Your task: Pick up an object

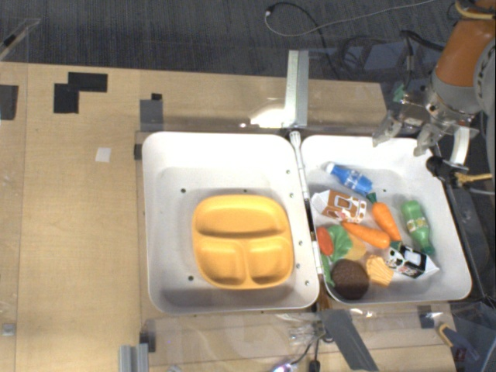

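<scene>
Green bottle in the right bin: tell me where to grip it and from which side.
Grip the green bottle across its middle, coming straight down. It lies flat, long axis roughly up-down in view, with bare bin floor on its right and a carrot close on its left, so the fingers probably fit either side.

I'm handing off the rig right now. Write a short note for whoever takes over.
Gripper: open, holding nothing, above the far edge of the right bin.
Right bin: blue bottle, two carrots, green bottle, brown ball, other small items.
Left bin: yellow tray.
Done: nothing picked.
Left: lower into the right bin, grasp one item, lift.
</scene>
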{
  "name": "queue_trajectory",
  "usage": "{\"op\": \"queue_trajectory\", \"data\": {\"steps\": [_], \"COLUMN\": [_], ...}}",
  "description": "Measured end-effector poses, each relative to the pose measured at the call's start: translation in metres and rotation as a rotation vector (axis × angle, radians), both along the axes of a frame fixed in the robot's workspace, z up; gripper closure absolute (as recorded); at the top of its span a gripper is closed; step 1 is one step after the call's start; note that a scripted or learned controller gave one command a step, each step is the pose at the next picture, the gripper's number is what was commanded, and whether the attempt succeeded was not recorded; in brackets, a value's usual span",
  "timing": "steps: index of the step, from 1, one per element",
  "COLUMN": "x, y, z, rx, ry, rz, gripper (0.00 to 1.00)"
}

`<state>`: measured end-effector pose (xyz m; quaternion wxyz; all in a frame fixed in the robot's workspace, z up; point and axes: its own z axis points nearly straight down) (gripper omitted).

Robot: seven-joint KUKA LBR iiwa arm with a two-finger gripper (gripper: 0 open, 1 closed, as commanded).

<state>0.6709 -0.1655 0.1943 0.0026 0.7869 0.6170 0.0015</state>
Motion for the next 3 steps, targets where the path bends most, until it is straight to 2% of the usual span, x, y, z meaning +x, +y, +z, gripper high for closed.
{"op": "queue_trajectory", "data": {"steps": [1, 2, 3], "x": [-0.086, -0.084, -0.057], "y": [0.04, 0.041, 0.011], "z": [-0.093, -0.083, 0.008], "rx": [0.002, 0.001, -0.001], "ry": [0.004, 0.0, 0.002], "rz": [0.213, 0.215, 0.435], "gripper": [0.0, 1.0, 1.0]}}
